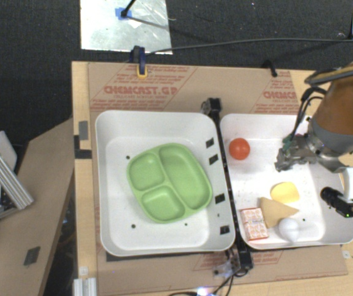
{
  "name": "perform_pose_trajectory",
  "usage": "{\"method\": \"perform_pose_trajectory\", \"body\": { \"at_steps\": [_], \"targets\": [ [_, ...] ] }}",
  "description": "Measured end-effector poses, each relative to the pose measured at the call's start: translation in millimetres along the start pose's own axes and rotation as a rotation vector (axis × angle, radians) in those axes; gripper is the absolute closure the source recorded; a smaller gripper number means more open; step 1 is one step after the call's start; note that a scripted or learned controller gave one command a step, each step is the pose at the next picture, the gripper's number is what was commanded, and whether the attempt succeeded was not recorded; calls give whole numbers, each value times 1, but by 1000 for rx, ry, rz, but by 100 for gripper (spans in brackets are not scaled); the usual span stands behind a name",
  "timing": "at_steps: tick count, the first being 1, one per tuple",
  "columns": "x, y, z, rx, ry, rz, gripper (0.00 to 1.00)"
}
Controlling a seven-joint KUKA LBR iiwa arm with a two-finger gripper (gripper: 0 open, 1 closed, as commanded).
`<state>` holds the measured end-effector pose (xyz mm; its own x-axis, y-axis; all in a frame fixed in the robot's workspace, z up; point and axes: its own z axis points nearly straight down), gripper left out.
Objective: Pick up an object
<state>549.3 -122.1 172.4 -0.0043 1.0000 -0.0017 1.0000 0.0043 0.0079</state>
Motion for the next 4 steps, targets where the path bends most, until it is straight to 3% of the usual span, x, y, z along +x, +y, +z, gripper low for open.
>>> {"method": "perform_pose_trajectory", "body": {
  "at_steps": [1,4],
  "targets": [
    [0,2,-43,2,0,0,100],
    [173,4,-68,6,5,-7,100]
  ]
}}
